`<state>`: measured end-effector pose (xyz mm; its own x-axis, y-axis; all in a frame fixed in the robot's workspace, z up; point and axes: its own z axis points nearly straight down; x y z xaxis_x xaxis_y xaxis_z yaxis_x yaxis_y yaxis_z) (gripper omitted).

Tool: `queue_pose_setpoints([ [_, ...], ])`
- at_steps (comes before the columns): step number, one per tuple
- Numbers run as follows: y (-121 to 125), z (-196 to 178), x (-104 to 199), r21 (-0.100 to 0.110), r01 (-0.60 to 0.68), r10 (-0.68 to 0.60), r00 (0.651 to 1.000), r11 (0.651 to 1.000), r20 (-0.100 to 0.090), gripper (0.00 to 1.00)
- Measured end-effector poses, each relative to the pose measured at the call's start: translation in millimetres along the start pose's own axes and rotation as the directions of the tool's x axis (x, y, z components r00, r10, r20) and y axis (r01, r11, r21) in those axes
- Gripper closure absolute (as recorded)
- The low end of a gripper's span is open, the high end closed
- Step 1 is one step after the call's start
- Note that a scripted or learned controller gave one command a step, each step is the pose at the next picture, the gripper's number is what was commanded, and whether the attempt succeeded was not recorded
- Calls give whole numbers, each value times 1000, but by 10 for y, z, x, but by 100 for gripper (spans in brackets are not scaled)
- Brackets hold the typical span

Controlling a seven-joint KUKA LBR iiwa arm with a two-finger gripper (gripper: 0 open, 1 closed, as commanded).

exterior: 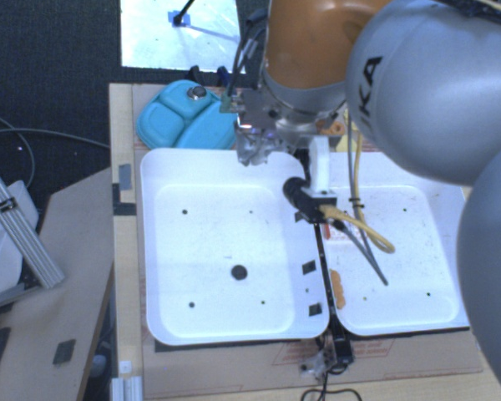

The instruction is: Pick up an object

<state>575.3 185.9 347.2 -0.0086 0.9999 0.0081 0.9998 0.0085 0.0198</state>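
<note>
— Where was the arm?
— The arm (417,73) hung over the back of both bins, with the gripper (255,151) above the left bin's (209,241) rear rim. Open or closed, I couldn't tell.
— Room to work?
— Plenty: smooth white floors, shallow walls. A blue tub (184,117) lay behind, outside.
— And the pick?
— The orange piece (337,289) hugged the right bin's (417,249) left wall, which looked awkward. The disc (239,271) lay mid-left bin. It looked light, flat and stiff, so I'd have pinched it across its edges.
</note>
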Motion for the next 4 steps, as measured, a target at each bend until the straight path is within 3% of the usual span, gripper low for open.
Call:
queue_pose_setpoints([
  [1, -318, 444, -581, 24, -13, 13, 1000, 1000, 10, 100],
  [2, 421, 1302, -373, 19, -4, 4, 1000, 1000, 9, 100],
  [3, 369, 2064, 27, 24, -2, 2, 1000, 1000, 8, 100],
  [4, 534, -432, 508, -1, 0, 0, 1000, 1000, -1, 100],
])
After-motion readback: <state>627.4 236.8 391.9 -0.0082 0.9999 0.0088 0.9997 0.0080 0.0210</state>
